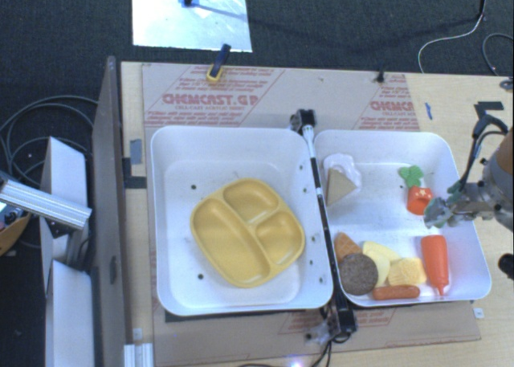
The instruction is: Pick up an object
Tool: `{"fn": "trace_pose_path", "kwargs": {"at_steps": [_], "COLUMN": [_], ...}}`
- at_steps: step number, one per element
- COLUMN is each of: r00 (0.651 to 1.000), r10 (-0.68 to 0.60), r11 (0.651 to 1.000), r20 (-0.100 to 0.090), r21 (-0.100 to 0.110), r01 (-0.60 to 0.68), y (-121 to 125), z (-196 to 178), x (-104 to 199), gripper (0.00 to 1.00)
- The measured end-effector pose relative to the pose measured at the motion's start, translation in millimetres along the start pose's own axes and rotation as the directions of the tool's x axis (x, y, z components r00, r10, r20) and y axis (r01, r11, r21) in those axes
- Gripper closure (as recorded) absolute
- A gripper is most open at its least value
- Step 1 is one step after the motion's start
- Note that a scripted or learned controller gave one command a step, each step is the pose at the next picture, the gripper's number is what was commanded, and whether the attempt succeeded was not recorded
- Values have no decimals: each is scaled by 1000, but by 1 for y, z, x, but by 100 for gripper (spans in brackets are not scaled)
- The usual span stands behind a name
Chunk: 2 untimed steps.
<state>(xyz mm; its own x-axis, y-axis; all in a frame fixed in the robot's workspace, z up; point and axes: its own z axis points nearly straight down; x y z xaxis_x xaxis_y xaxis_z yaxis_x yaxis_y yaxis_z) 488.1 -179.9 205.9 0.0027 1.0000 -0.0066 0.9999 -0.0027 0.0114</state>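
The right bin (pixel 377 213) holds several toy foods. A cream and tan cake wedge (pixel 340 181) lies at its far left, and a red tomato with a green top (pixel 417 194) at its far right. An orange carrot (pixel 435 262) lies by the right wall. Along the near side sit a brown round patty (pixel 358 274), yellow pieces (pixel 391 263) and a sausage (pixel 395 292). My gripper (pixel 442 211) reaches in over the right wall, just right of the tomato and above the carrot's top end. Nothing shows between its tips.
The left bin (pixel 173 197) holds a yellow divided plate (pixel 246 230). A black rod (pixel 315 173) runs along the seam between the bins. Printed cardboard (pixel 241 96) lies under both bins, with a small yellow clip (pixel 216 73) at its far edge.
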Motion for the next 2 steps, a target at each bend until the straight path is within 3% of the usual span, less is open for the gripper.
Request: {"fn": "trace_pose_path", "kwargs": {"at_steps": [1, 2], "r00": [1000, 1000], "r10": [-10, -16], "r11": [1000, 1000], "r20": [-6, -9], "r21": [7, 3], "r01": [10, 16], "y": [105, 162], "z": [53, 35], "x": [-3, 81], "gripper": [100, 100]}}
